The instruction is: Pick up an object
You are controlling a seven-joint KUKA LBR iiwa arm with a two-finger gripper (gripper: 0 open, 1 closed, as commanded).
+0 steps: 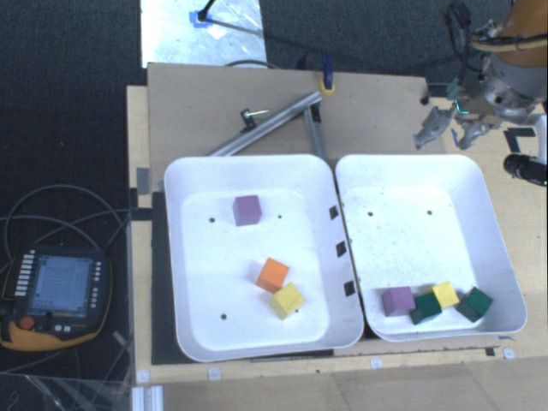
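The gripper (452,132) hangs above the bench (377,118) just beyond the far rim of the right bin (492,221), near the view's upper right, with its two fingers (431,128) spread apart and nothing between them. The grey arm with its orange band (524,15) rises behind it toward the top right corner. In the left bin (184,255) a purple cube (247,210) sits toward the far side, well apart from an orange cube (272,273) and a yellow cube (288,300), which touch each other near the bin's middle front. In the right bin, four blocks cluster along the near wall: a purple cube (397,300), a dark green block (425,306) just beside it, a small yellow cube (445,294) touching that green one, and a second green block (475,302) at the right end. All seven blocks lie well away from the gripper. A metal rod (265,124) lies at a slant on the bench behind the left bin. A teach pendant (56,294) with a lit screen rests on the dark floor to the left, its cables (60,208) looping around it.
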